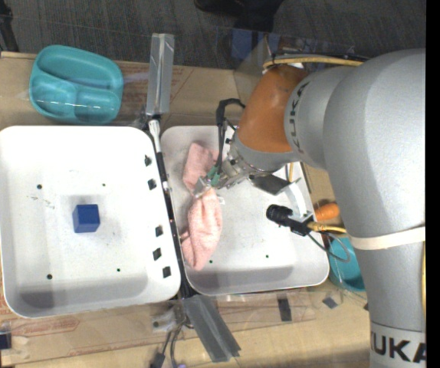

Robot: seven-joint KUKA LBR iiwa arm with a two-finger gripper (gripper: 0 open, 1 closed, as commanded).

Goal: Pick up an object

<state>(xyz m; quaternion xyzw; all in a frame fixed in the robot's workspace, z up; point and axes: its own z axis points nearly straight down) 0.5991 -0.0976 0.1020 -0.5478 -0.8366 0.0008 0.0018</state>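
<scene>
gripper [214, 178] sits low in the right bin [297, 271], its fingers appearing to pinch a fold of the pink cloth [202, 222], which trails below them. i judge a slow, straight lift best, so the fabric doesn't slip free.

Legible text, one item: black capital letters "UKA", cut off by the frame edge, on the grey arm [381, 205] casing at lower right. No other lettering, labels or numbers readable.
</scene>
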